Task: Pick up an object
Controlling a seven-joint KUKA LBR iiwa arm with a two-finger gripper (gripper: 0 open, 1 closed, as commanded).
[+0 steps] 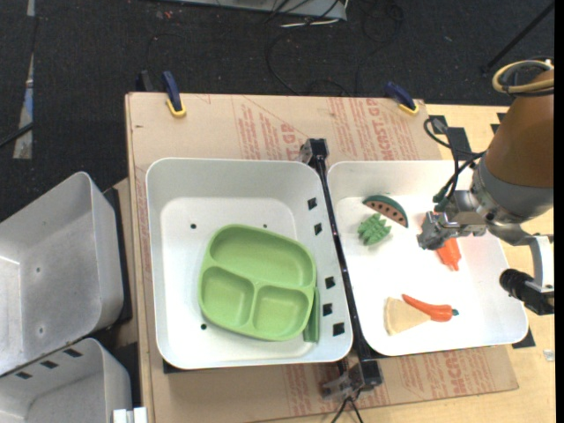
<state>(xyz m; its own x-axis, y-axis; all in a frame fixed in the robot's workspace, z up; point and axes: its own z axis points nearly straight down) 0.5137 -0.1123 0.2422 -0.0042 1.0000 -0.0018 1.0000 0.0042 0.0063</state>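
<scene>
In the right bin [493, 324], my gripper [438, 233] hangs low at the right side, at the end of the grey arm with its orange band [527, 135]. An orange carrot-like piece [451, 255] pokes out from just under the gripper, toward the front right. Whether it is held or lying on the bin floor is not visible. A watermelon slice [388, 208] and a green leafy toy [374, 230] lie to the gripper's left. A beige wedge [402, 317] with a red-orange chili [429, 307] across it sits near the bin's front.
The left bin [176, 201] holds a green three-compartment plate [257, 282]. A black divider with clamps [328, 236] runs between the two bins. Grey tubs [53, 271] stand off the bench at the left. Cables trail behind the arm at the right.
</scene>
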